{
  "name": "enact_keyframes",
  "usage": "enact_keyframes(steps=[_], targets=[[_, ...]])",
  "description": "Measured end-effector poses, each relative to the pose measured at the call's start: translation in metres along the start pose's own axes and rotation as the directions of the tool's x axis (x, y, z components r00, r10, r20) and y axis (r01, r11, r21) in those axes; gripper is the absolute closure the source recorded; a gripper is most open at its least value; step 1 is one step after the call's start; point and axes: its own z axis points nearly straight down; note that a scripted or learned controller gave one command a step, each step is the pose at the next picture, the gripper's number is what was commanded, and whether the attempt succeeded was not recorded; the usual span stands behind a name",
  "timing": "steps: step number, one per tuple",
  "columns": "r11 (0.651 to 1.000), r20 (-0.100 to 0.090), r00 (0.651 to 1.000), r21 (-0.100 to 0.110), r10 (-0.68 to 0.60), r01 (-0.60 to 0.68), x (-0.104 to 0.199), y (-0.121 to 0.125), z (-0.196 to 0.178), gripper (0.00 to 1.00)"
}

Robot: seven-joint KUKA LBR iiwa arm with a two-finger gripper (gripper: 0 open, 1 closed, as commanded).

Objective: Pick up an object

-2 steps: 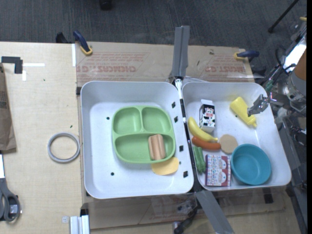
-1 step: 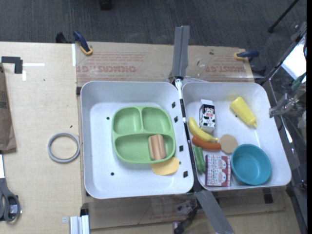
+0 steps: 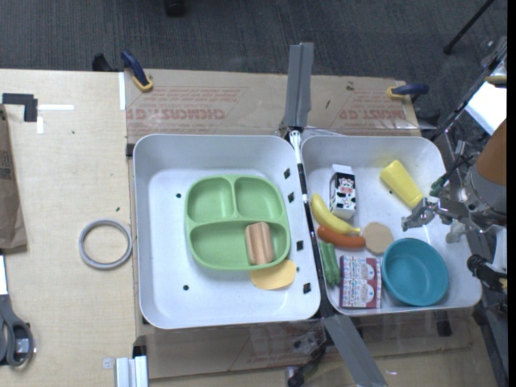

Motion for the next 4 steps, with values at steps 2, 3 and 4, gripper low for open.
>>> enact_keyframes(steps=[2, 3, 4], targets=[[0.958, 0.011, 0.958, -0.019, -0.287, 0.287, 0.030, -0.049, 0.036, 0.00], [0.986, 0.001, 0.986, -0.003, -0.168, 0.168, -0.005, -0.020, 0.005, 0.00], [0.990, 0.002, 0.990, -0.002, -0.138, 0.138, 0.053, 0.011, 0.014, 0.00]])
